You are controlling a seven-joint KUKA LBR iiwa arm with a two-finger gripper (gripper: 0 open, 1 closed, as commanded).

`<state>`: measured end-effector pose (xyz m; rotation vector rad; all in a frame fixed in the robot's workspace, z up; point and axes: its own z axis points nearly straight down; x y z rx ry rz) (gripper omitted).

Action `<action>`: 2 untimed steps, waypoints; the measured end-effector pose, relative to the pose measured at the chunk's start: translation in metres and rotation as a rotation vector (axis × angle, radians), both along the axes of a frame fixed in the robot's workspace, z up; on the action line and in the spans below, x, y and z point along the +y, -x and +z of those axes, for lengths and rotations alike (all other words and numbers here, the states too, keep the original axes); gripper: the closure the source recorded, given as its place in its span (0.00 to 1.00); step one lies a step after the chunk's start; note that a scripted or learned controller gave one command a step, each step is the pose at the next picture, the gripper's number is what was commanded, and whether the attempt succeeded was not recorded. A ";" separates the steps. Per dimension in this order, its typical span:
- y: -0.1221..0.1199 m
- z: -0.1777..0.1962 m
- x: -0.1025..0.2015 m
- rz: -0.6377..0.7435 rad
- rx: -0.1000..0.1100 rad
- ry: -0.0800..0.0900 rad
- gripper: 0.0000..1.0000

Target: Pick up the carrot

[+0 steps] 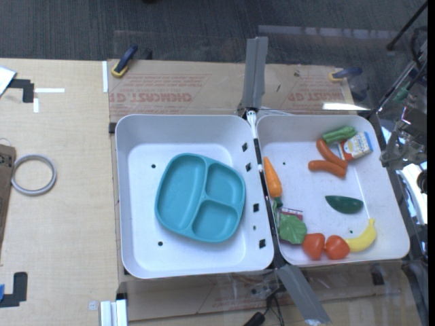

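The carrot (272,177) is found in the right bin (387,195), laid lengthwise against its left wall, just above the lettuce (292,229); this placement probably calls for an approach from the open side. It is seen as short, orange and tapered. The sausages (329,160) and banana (361,237) are kept well apart. The gripper's state cannot be told. The teal plate (200,197) is set in the left bin (126,182).

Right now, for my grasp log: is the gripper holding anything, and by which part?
Nothing seems held. The carrot lies untouched in the right bin.
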<state>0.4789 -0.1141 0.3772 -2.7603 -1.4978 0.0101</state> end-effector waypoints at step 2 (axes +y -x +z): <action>-0.057 0.010 0.019 -0.141 0.002 0.001 1.00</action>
